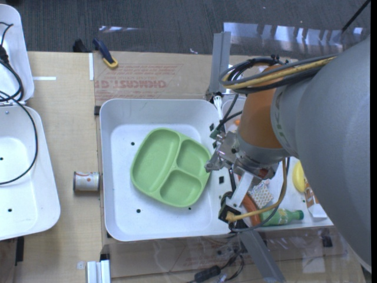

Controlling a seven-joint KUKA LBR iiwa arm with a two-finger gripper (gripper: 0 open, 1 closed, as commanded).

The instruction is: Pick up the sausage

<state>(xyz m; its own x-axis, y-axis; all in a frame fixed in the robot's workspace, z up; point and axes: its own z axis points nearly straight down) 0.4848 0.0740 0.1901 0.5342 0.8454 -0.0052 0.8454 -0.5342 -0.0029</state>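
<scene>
Where the bench [65, 99] lies bare, it is pale wood grain, and a flat sheet of brown cardboard [141, 75] with red print lies behind the middle bin [118, 217]. Dark grey carpet [177, 10] runs beyond the bench. The middle bin is shallow, matt white and round-cornered. It holds one smooth green plate [171, 167], an oval moulded into three compartments and set at a slant. My arm [318, 117] is a broad grey cylinder with an orange band. It crosses the right bin [294, 226] and hides most of it. My tool [215, 158] sits at the wall shared by the two bins, just beside the plate's rim; I cannot tell whether it is open or closed. The sausage [250, 204] is a short reddish piece in the right bin near its front wall, partly covered by my wrist. A green bottle [283, 218] lies just beside it, a patterned packet [261, 190] lies behind it, and a yellow object [299, 178] lies further right. On the bench to the left, a small can [86, 181] rests on its side.
</scene>
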